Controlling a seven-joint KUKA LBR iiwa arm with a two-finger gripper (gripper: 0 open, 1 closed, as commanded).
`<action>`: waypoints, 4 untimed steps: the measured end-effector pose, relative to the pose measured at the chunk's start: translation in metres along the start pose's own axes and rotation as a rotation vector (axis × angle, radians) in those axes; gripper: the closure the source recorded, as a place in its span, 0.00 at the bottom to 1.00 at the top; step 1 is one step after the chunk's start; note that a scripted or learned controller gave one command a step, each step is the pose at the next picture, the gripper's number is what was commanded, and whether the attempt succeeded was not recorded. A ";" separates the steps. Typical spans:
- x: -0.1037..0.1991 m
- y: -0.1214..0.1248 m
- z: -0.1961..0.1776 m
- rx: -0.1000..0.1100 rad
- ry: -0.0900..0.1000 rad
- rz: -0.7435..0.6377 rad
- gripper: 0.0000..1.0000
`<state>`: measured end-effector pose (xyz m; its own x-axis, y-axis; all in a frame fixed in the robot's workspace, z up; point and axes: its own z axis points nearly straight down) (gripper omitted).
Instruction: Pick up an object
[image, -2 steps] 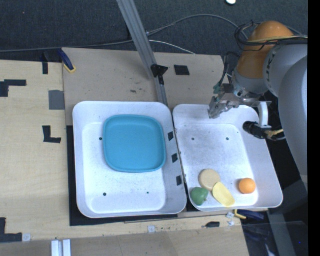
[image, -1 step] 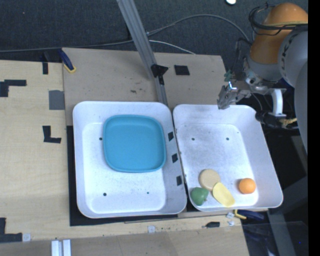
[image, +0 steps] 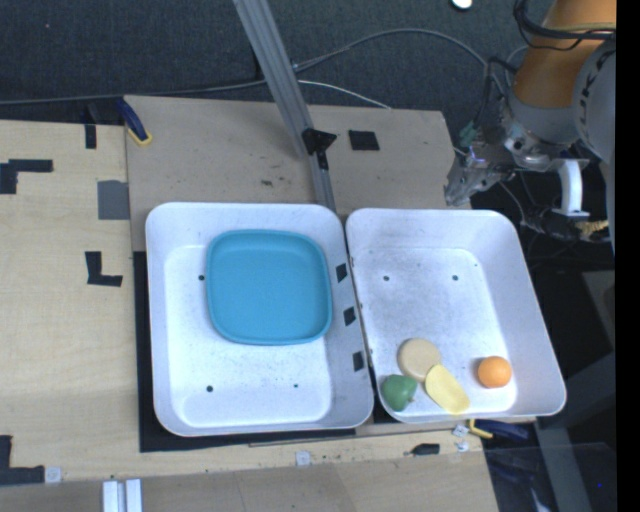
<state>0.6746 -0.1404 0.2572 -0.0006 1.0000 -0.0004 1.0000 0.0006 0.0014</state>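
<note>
In the right bin (image: 450, 260), near its front edge, lie a tan round piece (image: 418, 355), a yellow oblong piece (image: 447, 389), a green piece (image: 398, 391) and an orange ball (image: 493, 372). My gripper (image: 466, 183) hangs above the bench just beyond the right bin's far rim, well away from these objects. Nothing shows between its fingertips. The arm, with its orange band (image: 560, 60), comes in from the upper right.
The left bin (image: 180, 300) holds a blue square plate (image: 268, 286). A grey metal pole (image: 290, 95) slants across the bench behind the bins. Cables trail over the dark floor at the back.
</note>
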 end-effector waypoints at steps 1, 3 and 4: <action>0.049 -0.014 -0.004 0.001 0.001 -0.002 1.00; 0.137 -0.032 0.014 0.002 0.001 -0.001 1.00; 0.184 -0.041 0.011 0.002 0.001 -0.002 1.00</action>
<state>0.6335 0.0432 0.2458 -0.0022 1.0000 0.0007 1.0000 0.0022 -0.0006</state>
